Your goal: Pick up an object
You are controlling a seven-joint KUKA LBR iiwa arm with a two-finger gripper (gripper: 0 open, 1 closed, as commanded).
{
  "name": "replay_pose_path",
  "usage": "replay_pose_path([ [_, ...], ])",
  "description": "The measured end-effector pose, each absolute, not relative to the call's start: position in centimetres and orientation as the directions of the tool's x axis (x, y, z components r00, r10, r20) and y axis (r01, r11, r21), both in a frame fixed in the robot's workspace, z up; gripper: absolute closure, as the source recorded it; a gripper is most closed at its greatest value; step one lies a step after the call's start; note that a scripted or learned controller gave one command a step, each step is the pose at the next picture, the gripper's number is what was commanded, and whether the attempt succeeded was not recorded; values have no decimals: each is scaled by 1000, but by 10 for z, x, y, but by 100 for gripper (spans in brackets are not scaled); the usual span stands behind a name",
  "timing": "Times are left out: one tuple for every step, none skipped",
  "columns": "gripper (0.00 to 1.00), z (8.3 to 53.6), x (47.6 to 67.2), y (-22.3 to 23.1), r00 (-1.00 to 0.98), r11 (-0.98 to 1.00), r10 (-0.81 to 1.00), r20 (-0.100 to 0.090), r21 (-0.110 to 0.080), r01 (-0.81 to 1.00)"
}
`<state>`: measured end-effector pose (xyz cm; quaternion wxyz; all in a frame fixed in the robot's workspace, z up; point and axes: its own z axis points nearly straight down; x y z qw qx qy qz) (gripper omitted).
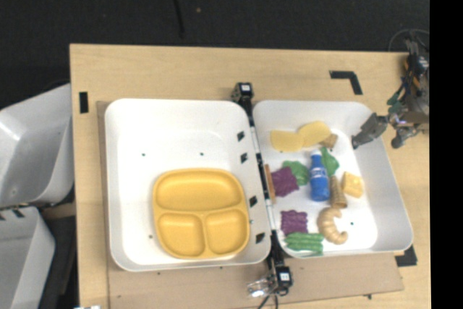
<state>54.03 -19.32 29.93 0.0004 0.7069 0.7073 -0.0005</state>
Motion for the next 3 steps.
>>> replay_pose_path([
  [0, 428, 489, -232, 4, -4, 1000, -9, 14, 1000],
  [100, 430, 491, -231, -3, 3, 1000, -6, 3, 1000],
  [100, 251, 544, -199, -5, 5, 1000, 5, -13, 1000],
])
